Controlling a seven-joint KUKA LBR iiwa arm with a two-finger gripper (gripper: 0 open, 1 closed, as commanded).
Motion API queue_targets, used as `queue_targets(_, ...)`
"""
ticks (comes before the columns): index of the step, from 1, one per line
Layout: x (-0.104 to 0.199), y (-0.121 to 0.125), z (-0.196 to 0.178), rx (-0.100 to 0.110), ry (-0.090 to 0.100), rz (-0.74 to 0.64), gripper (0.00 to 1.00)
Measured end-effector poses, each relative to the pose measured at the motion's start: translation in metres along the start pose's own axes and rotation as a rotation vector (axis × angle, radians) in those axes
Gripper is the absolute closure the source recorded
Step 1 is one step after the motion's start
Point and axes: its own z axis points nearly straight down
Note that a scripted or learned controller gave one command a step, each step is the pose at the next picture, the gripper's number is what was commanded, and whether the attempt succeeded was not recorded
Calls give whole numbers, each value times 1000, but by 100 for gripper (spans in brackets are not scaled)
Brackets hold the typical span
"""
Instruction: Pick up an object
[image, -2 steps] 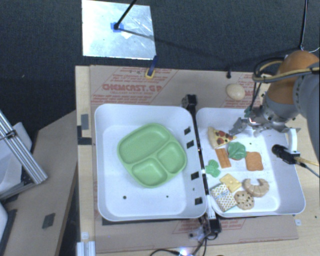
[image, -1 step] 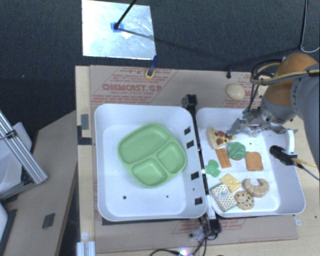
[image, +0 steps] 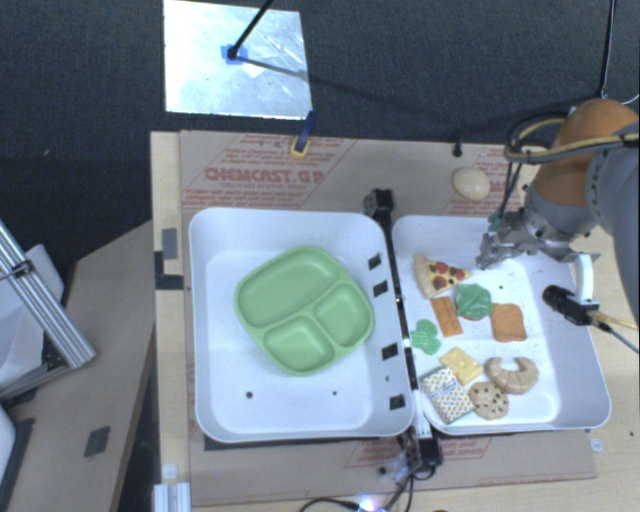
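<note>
1. a tan bench (image: 270, 160) on dark carpet bears two white bins side by side.
2. the gripper (image: 492, 250) hangs over the upper part of the right bin (image: 585, 400); how it stands cannot be told.
3. just left of it lies a pizza slice (image: 438, 273).
4. below it lie a green leaf (image: 474, 300), a toast piece (image: 509, 322), a croissant (image: 513, 373) and a cookie (image: 489, 400).
5. far left, the left bin (image: 215, 400) bears a green divided plate (image: 303, 308).

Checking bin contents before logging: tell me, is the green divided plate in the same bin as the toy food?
No, the green plate lies in the left bin; the toy food is in the right bin.
</note>
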Motion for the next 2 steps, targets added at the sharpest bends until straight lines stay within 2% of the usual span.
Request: queue_targets(2,2,3,-119,5,2,2,100)
